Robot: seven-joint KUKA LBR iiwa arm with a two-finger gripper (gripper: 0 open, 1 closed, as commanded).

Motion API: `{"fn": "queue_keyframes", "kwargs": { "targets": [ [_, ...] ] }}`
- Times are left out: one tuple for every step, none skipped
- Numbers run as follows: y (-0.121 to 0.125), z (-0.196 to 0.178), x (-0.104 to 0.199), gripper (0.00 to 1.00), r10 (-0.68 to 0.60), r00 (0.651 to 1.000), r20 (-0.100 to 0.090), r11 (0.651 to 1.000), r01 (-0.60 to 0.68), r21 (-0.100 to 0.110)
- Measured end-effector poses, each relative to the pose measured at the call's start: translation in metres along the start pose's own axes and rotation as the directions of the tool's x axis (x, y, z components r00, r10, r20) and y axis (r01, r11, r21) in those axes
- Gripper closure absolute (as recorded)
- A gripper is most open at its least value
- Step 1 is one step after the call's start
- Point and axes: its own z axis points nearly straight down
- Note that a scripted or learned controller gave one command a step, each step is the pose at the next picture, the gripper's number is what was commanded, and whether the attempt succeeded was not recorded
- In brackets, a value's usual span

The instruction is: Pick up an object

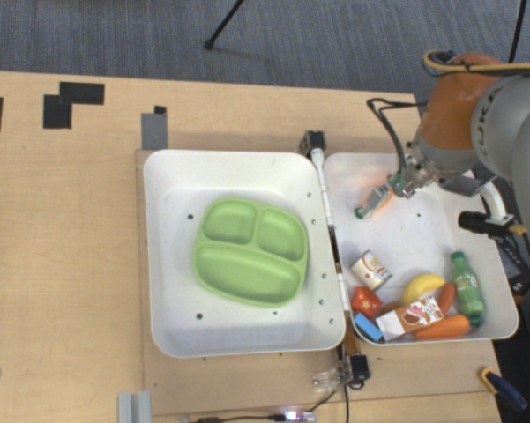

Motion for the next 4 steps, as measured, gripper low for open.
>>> {"fn": "queue_keyframes", "kwargs": {
  "targets": [
    [0.0, 0.0, 0.0, 0.0, -0.017, 1.0, 0.0, 1.0, 0.017, 0.0],
    [0.019, -0.001, 0.011, 0.0, 0.198, 0.98, -0.009, 0.98, -0.198, 0.006],
    [0.019, -0.012, 0.011, 1.0, 0.197, 0.98, -0.011, 0.98, -0.197, 0.007],
    [0.025, -0.095, 0.073, 1.0, -0.073, 0.997, -0.008, 0.997, 0.073, -0.018]
  ]
}}
